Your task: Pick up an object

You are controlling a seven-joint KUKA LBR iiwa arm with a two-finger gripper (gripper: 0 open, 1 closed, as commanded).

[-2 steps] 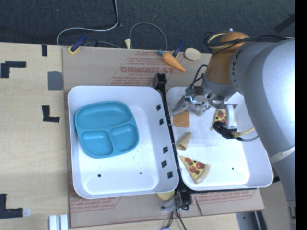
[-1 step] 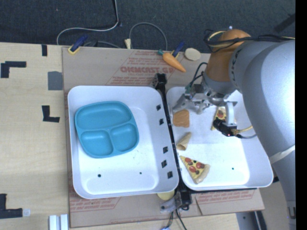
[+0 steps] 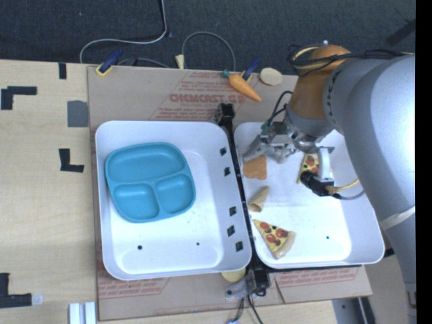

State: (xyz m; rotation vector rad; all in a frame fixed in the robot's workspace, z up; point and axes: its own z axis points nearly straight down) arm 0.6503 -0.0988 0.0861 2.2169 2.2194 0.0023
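My gripper [image 3: 264, 152] hangs over the upper left part of the right bin [image 3: 351, 245], its fingers open with nothing between them. A brown bread slice [image 3: 255, 169] lies just below the fingertips, next to the bin's left wall. A small tan cone-shaped piece [image 3: 258, 198] lies further toward the front. A pizza slice [image 3: 273, 238] rests near the bin's front left corner. Another small pizza-like piece [image 3: 310, 163] sits to the right of the gripper, partly hidden by the wrist and a black cable.
The left bin [image 3: 202, 248] holds a blue divided plate [image 3: 150, 181]. Behind the bins, a toy carrot [image 3: 244, 88] and a beige round piece [image 3: 271, 77] lie on the cardboard. The grey arm [image 3: 378, 127] covers the right bin's far right side.
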